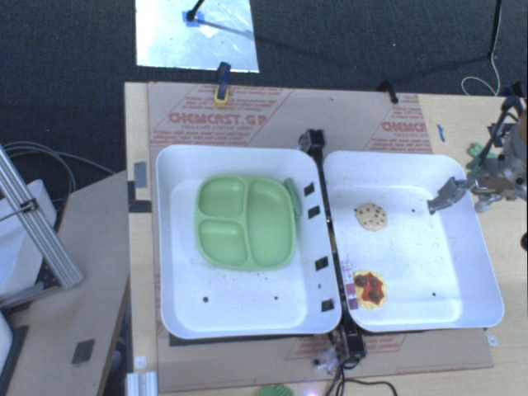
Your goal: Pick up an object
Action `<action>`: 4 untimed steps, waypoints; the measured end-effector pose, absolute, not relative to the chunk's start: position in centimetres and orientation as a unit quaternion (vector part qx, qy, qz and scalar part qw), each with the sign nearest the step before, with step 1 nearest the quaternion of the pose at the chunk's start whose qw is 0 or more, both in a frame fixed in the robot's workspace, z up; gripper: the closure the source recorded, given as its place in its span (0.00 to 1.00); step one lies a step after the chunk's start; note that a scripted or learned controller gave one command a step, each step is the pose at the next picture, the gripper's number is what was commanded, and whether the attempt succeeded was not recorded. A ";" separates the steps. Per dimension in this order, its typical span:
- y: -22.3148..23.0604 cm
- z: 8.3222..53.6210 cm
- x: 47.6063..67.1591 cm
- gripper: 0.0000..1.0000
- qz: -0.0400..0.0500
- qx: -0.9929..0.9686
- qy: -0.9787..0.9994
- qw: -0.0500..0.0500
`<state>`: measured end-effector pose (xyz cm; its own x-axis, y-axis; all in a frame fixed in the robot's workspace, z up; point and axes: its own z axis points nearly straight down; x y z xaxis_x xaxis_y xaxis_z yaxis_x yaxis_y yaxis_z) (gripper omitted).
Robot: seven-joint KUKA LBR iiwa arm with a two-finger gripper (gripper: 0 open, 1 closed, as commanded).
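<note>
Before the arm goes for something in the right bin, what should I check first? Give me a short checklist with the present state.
1. Targets in right bin: cookie and pizza slice both visible. Ok.
2. Targets apart from each other: ok.
3. Claw holds nothing: cannot tell.
4. Claw over a target: not ok, it sits right of the cookie.
5. Pizza slice clear of the bin wall: not ok, it lies near the left wall.
6. Green tray in the left bin, out of the path: ok.

Silver sheet (196, 21) on dark floor (beyond bench); yellow clamp (222, 94) at cardboard (247, 110) edge.
</note>
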<state>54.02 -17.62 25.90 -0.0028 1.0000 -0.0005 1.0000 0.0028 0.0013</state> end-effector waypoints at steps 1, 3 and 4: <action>-12.2 23.9 59.8 0.00 0.002 0.703 0.711 0.002; -11.8 9.6 60.5 1.00 0.001 0.706 0.708 0.002; -6.4 19.0 59.6 1.00 0.003 0.704 0.710 0.002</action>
